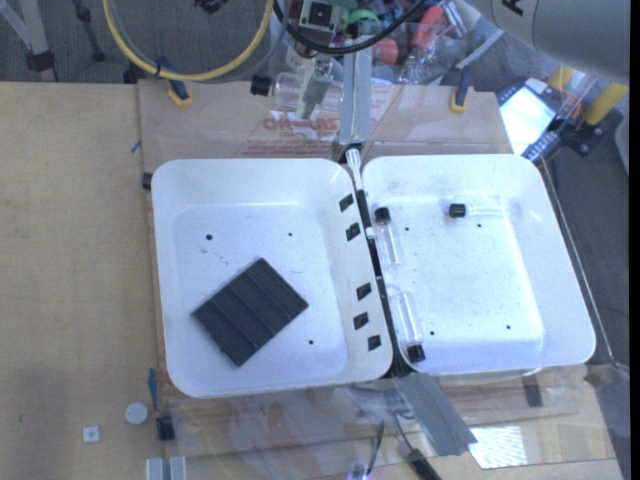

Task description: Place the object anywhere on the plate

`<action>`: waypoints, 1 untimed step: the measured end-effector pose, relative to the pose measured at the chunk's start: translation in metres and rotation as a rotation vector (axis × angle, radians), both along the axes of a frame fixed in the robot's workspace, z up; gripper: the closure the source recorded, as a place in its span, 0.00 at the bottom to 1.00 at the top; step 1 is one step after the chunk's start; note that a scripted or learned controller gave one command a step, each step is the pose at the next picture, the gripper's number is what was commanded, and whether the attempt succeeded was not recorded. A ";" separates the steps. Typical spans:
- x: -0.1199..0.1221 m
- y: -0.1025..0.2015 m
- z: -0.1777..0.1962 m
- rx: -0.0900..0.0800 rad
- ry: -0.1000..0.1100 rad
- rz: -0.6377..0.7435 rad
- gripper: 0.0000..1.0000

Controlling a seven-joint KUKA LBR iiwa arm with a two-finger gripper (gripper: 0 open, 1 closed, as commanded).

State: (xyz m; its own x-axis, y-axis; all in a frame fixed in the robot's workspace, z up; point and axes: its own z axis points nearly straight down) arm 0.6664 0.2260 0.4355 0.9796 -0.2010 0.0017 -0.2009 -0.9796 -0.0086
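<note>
Hanging the tool (312,86) over the tabletop's (70,268) far side; spread impossible to tell. Showing small black object (457,209) in right bin (470,298); dark ribbed plate (250,310) in left bin (215,218).

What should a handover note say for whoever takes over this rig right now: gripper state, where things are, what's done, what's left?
Gripper: raised beyond the bins' far edge; open or shut cannot be told.
Dark ribbed plate: flat in the left bin, front-left area.
Small black object: on the floor of the right bin, near the far side, apart from the gripper.
Done: nothing on the plate.
Left: pick the object, carry it over the divider, set it on the plate.
</note>
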 end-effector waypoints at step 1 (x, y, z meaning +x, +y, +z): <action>0.000 0.000 0.000 0.000 0.000 0.000 1.00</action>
